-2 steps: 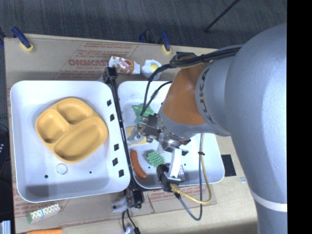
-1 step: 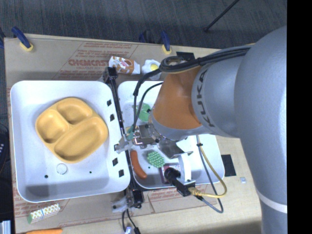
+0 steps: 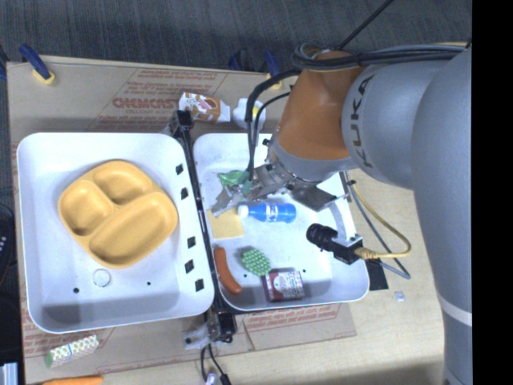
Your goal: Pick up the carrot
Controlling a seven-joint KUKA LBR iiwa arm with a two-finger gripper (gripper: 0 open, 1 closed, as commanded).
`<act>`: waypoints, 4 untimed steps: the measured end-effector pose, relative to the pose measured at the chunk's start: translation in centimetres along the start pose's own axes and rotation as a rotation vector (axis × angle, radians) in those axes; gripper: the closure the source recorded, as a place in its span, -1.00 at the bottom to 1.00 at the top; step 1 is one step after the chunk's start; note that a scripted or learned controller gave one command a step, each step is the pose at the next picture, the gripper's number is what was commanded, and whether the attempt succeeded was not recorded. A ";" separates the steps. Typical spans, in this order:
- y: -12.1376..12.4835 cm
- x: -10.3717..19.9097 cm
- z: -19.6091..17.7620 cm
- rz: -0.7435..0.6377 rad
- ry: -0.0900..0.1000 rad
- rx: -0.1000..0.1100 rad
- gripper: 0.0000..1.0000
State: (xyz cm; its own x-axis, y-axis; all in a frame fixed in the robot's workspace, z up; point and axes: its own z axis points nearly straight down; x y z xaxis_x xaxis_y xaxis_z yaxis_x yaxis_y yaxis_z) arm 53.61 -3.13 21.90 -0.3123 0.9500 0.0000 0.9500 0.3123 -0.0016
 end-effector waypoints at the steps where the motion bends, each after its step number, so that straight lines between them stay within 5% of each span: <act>1: -2.3 1.7 2.8 0.182 0.002 0.003 -1.00; 2: -2.3 1.7 1.8 0.177 0.003 0.005 1.00; 3: 0.0 12.6 2.8 0.272 0.002 0.004 1.00; 4: 1.3 9.4 -0.9 0.012 0.000 0.001 1.00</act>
State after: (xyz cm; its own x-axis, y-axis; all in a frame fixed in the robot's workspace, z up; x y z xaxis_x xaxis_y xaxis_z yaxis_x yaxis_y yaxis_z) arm 51.93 6.18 22.75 -0.3008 0.9537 0.0000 0.9537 0.3008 -0.0025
